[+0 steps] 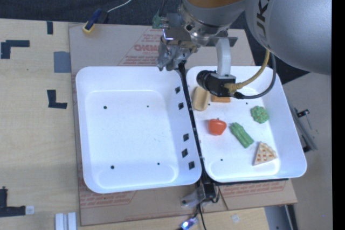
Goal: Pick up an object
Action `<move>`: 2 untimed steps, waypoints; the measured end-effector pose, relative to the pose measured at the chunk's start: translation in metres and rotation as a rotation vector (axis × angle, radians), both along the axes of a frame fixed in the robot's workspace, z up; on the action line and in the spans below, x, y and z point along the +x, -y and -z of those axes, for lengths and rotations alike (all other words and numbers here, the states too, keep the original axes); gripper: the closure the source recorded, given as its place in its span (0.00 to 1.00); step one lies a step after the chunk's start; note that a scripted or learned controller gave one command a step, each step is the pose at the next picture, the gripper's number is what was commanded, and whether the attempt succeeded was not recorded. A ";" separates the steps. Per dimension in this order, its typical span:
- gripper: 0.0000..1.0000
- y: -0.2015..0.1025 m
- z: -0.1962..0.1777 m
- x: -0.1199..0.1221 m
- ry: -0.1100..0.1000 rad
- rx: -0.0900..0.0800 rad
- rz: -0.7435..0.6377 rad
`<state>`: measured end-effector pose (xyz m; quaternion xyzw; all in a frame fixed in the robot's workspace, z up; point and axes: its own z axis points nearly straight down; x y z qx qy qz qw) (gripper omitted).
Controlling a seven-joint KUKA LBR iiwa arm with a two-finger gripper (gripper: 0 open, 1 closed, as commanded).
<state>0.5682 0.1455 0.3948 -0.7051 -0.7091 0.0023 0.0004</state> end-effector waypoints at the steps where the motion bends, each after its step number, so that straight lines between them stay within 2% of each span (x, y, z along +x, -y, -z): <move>1: 1.00 0.003 0.159 -0.010 -0.013 -0.003 0.006; 2: 1.00 -0.043 0.282 0.024 0.002 0.003 0.002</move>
